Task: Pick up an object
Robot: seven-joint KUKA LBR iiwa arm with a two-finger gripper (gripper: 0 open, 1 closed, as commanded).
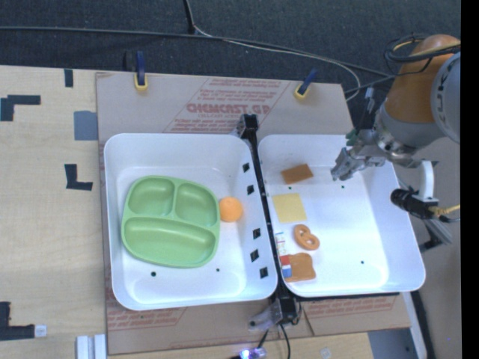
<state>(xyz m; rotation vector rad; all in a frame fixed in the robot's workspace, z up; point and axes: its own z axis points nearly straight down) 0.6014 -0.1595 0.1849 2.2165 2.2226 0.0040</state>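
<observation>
In the right bin lie a brown toast-like piece, a flat yellow square, a small pretzel and a brown slice with a red and blue edge. My gripper hangs over the bin's upper right part, to the right of the brown piece and apart from it. Nothing shows between its fingers. An orange ball rests in the left bin beside a green divided plate.
A black divider runs between the two bins. The left bin holds the plate and the ball. Two clamps pin the cardboard sheet at the back. The arm's orange band sits at the far right.
</observation>
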